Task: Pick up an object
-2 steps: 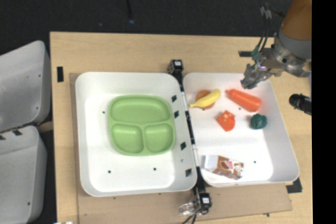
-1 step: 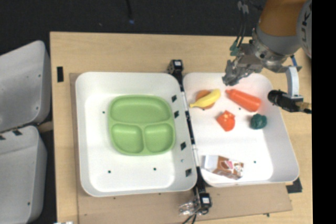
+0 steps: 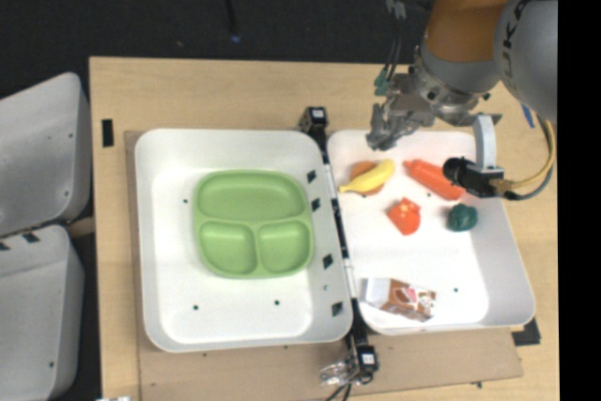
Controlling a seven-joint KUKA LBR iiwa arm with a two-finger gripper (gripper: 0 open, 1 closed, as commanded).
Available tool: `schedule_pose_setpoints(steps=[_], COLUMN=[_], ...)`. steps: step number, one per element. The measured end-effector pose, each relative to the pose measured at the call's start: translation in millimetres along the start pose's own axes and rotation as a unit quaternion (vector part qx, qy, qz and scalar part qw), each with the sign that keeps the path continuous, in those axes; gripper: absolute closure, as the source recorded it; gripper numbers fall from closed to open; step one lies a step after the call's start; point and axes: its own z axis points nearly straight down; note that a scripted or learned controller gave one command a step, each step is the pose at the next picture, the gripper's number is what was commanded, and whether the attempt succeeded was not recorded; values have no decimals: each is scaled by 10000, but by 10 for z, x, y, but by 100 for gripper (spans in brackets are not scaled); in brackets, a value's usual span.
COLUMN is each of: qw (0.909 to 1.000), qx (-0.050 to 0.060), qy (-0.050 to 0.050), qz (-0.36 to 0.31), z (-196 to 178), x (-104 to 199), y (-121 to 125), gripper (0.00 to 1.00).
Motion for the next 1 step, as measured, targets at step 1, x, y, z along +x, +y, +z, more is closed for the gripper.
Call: schedule_pose_setpoints(steps=[1], qw=[10000], qx=[-8], qy=[-1], qz=[0], z=[22], x=[510], y=[104], gripper=[100])
